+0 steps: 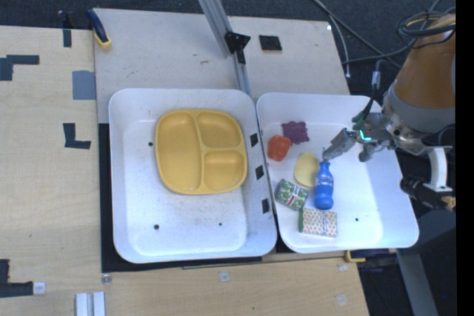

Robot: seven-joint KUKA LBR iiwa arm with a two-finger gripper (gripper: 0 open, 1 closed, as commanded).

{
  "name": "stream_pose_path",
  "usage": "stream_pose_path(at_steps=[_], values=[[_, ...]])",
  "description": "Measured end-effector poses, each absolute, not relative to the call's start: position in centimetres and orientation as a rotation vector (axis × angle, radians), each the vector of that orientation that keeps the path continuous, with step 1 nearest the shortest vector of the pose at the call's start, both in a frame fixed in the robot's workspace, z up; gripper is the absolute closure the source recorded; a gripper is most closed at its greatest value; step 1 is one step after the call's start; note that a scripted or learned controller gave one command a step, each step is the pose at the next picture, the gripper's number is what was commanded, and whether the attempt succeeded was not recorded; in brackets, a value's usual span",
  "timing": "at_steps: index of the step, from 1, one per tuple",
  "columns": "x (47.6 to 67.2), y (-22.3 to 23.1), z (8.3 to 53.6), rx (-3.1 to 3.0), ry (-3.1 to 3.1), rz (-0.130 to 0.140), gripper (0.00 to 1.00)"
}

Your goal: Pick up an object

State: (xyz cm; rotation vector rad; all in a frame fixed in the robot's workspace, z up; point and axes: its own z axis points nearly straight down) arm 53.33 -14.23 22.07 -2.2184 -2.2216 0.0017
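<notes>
The right bin (370, 226) holds a small cluster of objects: a purple grape bunch (295, 131), an orange-red fruit (279, 148), a pale yellow lemon-like piece (306, 169), a blue bottle (324, 187), a green can (291, 195) and a patterned packet (319, 222). My gripper (352, 147) hangs over the right half of this bin, to the right of and slightly above the lemon and the bottle. Its fingers are spread apart with nothing between them.
A yellow divided tray (201, 150) lies in the left bin (141, 233). A metal pole (211, 0) slants down to the seam between the bins. Cables run across the dark floor at the top. The arm's grey and orange body (426, 89) overhangs the right bin's edge.
</notes>
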Motion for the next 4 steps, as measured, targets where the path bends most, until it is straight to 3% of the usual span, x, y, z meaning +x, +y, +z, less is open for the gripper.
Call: stream_pose_path(at_steps=[1,3,4], values=[[53.3,-14.2,22.1,-2.218,-2.222,0.002,0.0],[52.8,-14.0,11.5,-2.218,-2.217,0.008,0.0],[52.8,-14.1,8.6,-2.222,-2.222,0.001,0.0]])
